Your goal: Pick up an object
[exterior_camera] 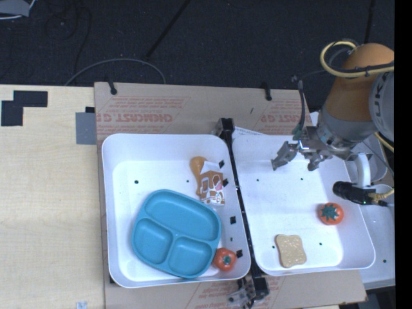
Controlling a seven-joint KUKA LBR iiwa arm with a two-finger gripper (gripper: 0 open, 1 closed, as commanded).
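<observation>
Jaws [297, 158] spread apart, nothing between them, hanging over far part of right bin [360, 262]. Tomato [330, 214] lies on right bin floor, nearer and right of jaws, well apart from them. Toast slice [291, 250] flat near bin's near edge, directly nearer than jaws, well apart. Left bin [119, 166]: blue divided plate [176, 233], second tomato [224, 259] touching plate's near-right corner, small patterned carton [212, 188] and brown piece [197, 166] beside divider.
</observation>
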